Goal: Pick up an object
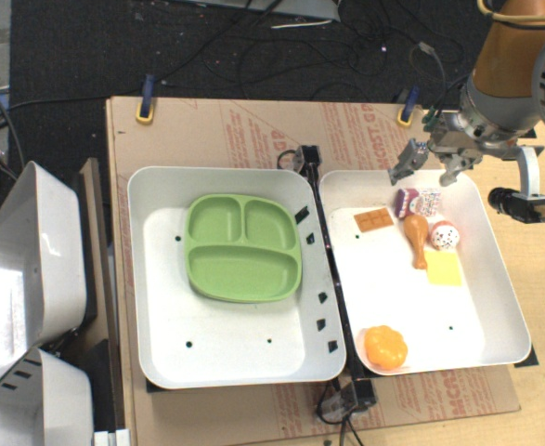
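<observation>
Left bin holds a green divided plate. Right bin holds a cracker, drumstick, yellow block and orange toy. Gripper fingers spread wide, holding nothing.

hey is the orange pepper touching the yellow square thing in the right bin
Apart. The camera view shows bare white bin floor between the orange pepper, near the right bin's front edge, and the yellow square farther back.

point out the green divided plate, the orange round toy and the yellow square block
green divided plastic plate [244, 248], camera view, centre ridge
orange round toy [385, 347], camera view, top middle
yellow square flat block [444, 268], camera view, flat face
</observation>
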Tool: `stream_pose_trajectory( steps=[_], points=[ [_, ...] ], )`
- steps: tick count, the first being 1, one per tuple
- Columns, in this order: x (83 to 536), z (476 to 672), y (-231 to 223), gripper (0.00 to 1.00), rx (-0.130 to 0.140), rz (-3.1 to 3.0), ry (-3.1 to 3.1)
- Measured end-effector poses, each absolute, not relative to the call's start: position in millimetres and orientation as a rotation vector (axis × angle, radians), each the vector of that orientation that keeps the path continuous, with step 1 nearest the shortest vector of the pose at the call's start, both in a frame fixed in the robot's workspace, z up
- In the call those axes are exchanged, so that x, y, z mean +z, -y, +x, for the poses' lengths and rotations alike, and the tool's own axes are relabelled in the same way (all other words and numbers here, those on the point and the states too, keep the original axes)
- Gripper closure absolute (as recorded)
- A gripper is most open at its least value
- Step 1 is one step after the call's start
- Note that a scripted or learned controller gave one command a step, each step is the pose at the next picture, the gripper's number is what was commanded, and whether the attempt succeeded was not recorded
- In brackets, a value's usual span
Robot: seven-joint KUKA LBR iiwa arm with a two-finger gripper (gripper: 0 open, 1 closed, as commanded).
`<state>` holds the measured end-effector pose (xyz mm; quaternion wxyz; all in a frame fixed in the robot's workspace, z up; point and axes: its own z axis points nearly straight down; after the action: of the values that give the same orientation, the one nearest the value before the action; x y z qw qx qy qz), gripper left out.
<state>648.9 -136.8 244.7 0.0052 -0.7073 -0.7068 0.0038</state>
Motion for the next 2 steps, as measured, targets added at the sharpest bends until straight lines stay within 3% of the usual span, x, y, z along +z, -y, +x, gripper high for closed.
stream_pose_trajectory(
  steps=[1,2],
  points=[
    [252,651.3,136,0.00,0.000,-2.220,2.223],
    [194,651.8,127,0.00,0.005,-2.215,2.222]
  ],
)
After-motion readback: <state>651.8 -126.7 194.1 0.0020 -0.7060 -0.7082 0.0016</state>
